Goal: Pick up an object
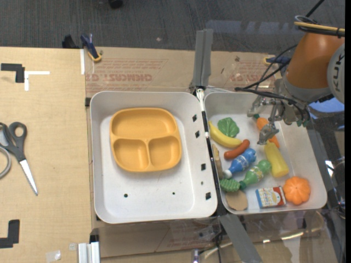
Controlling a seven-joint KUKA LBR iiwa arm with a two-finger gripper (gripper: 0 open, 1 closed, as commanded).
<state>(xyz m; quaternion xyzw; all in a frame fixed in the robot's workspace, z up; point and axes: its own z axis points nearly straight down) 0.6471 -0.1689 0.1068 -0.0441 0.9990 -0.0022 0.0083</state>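
Objects crowd the right bin (317,163): banana (222,137), sausage (237,149), blue bottle (241,162), yellow bottle (276,159), orange (296,190), small carton (270,197). Gripper (267,129) hangs over the bin's far side, near an orange piece (262,123); grip state can't be told. Left bin (104,185) holds a yellow divided tray (146,139).

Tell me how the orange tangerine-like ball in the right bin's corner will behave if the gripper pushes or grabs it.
The ball looks round, so a push would likely roll it, though the bin corner and the carton beside it may stop it. Its ribbed, matte skin probably gives fair grip. It looks like a hollow toy, so likely light.
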